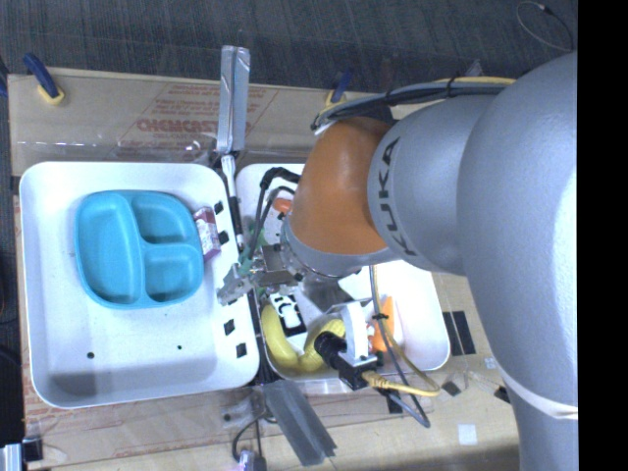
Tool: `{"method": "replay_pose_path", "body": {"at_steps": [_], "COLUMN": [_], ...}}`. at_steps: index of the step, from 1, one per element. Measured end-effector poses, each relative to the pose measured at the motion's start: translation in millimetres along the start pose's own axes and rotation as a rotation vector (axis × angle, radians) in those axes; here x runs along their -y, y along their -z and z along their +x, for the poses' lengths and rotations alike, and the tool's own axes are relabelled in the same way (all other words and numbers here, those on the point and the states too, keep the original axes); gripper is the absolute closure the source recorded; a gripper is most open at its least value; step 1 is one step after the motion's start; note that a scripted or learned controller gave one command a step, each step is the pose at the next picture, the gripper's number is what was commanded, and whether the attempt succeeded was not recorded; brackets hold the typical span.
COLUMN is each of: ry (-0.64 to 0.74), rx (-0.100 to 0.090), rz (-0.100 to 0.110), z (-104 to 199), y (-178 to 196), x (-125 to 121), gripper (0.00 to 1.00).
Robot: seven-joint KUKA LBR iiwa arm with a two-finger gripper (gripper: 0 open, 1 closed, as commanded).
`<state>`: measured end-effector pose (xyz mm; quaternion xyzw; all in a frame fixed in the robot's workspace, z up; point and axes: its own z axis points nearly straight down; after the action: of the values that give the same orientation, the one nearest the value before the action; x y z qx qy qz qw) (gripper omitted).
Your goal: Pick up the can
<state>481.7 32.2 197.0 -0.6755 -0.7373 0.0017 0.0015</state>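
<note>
Noted can [206, 231] in left bin [59, 361], touching right edge of blue tray [137, 246], close by the bin's right wall. Appeared to lie on its side, long axis roughly along that wall; which end led, too small to tell. Saw gripper [245, 275] just beside, over the divide between bins; opening could not be told. Judged best to shift left, centre over can, close across its short width.

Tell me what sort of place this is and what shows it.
Most likely a robotics lab test bench for picking trials. A grey KUKA arm with an orange band reaches over two shallow white bins set side by side, the bench sheet is held by blue clamps, and loose cables trail nearby.
</note>
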Motion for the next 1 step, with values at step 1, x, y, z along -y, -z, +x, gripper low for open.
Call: {"method": "replay_pose_path", "body": {"at_steps": [1], "ry": [0.253], "rx": [-0.001], "rz": [0.001], "z": [47.8], "y": [-5.8], "x": [-1.1], "gripper": [0.00]}}
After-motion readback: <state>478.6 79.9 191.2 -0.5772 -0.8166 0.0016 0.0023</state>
